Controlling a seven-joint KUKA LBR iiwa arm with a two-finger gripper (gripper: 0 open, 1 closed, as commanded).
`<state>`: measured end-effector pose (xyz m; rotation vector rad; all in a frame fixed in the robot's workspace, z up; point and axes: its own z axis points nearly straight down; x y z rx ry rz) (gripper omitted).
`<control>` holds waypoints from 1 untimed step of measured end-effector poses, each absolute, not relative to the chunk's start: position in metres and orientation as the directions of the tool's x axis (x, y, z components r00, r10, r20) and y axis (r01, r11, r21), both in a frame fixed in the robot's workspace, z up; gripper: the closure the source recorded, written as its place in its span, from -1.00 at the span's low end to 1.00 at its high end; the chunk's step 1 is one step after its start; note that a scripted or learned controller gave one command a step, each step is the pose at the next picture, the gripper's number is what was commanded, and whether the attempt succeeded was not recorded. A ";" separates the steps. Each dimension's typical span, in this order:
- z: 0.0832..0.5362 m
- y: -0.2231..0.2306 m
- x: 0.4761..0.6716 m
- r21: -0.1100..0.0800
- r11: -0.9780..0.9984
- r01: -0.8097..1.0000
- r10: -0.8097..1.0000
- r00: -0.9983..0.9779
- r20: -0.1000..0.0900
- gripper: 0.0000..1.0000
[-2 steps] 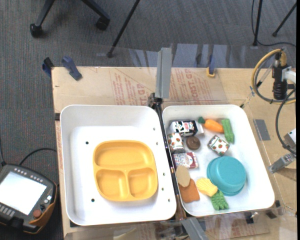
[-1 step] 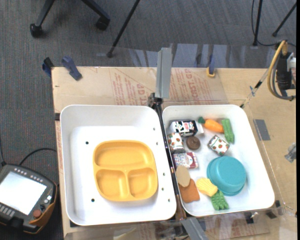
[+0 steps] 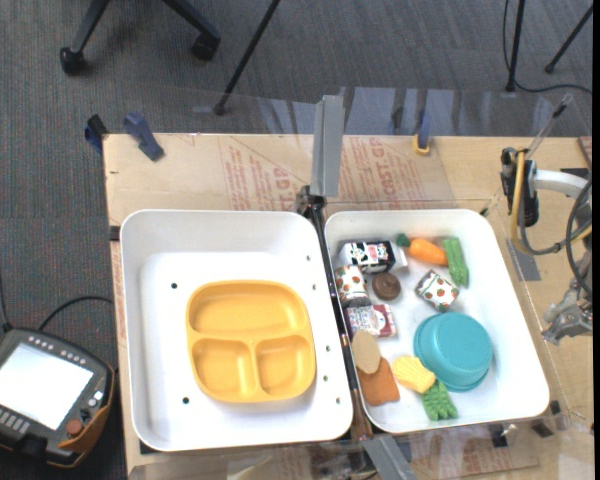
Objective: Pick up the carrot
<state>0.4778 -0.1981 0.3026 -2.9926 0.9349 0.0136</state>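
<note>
You can make out the arm's tool (image 3: 568,318) only as a tangle of metal and cables at the right edge, outside the right bin (image 3: 515,298), and you cannot tell how it stands or whether it touches anything. The carrot (image 3: 426,250) lies free near the far wall of that bin, just beside a green vegetable (image 3: 456,260) and a black-and-white carton (image 3: 368,256) whose print is too small to read. On the table (image 3: 270,173), you see reversed red lettering, too faint to read.
</note>
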 end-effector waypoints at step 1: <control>0.304 -0.197 0.479 -0.004 -0.824 -0.567 -0.566 0.824 -0.008 -1.00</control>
